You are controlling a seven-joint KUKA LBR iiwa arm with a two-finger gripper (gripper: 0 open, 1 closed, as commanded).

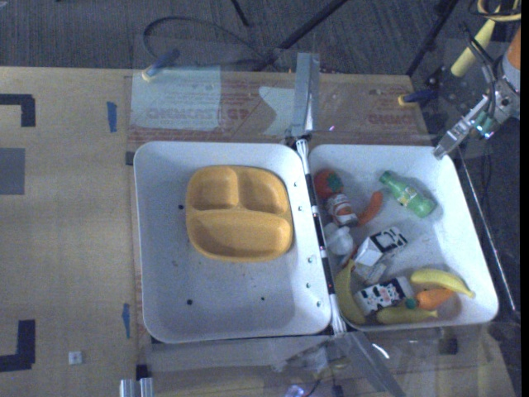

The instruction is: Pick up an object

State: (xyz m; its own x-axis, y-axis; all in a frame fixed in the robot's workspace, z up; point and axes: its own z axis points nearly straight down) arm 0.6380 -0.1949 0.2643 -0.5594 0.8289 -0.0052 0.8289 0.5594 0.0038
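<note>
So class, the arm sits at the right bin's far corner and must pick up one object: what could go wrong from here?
1. The right bin is crowded: the bananas, carrot and cartons lie touching, so the gripper may nudge neighbours or grab two.
2. The green bottle lies on its side and could roll away.
3. Items near the middle wall leave little finger room.

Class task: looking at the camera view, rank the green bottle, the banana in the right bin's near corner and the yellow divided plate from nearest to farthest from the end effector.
1. Green bottle, right bin's far side, closest to the end effector.
2. Banana, right bin's near corner.
3. Yellow divided plate, in the left bin.
</note>
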